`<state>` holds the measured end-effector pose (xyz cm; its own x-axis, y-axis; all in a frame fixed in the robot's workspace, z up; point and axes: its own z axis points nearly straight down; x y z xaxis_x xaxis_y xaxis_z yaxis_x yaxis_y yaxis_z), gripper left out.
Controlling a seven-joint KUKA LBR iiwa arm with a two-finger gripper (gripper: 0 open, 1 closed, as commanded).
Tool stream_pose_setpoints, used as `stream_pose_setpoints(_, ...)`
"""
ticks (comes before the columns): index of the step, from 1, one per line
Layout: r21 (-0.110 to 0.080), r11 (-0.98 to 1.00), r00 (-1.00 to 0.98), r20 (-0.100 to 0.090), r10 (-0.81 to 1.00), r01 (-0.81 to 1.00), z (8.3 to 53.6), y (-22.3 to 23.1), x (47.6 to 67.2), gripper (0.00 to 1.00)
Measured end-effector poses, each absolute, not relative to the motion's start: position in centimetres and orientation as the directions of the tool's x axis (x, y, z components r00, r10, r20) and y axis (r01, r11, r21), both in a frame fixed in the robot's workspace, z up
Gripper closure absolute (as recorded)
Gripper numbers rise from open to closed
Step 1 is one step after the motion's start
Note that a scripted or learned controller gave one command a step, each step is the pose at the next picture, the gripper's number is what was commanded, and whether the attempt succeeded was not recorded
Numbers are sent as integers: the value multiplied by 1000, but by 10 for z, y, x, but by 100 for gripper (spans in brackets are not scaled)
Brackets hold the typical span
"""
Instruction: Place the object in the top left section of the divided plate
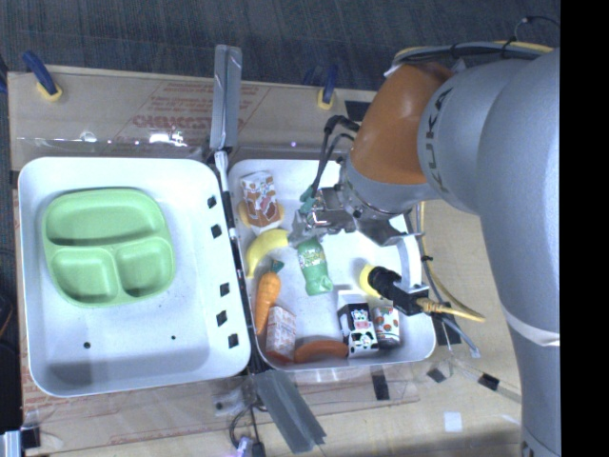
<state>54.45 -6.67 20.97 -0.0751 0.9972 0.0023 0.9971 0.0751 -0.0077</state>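
A green divided plate (107, 246) lies in the left bin (57, 355), with one long section at the top and two smaller ones below; nothing is in it. My gripper (312, 221) hangs over the right bin (419, 346), just above the top end of a green bottle (313, 267) that lies on the bin floor. The wrist and the arm's orange band cover the bin's upper right part.
Around the bottle in the right bin lie a banana (265, 248), a carrot (267, 299), an orange snack packet (258, 199), a sausage (320, 350), a small red-brown packet (281, 329), a milk carton (357, 330), a small can (386, 324) and a yellow object (367, 273).
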Motion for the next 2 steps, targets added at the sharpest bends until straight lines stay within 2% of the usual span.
stream_pose_setpoints(1,-4,-210,210,-1,978,978,219,15,544,100)
stream_pose_setpoints(2,-6,-368,368,-2,930,930,191,69,513,100)
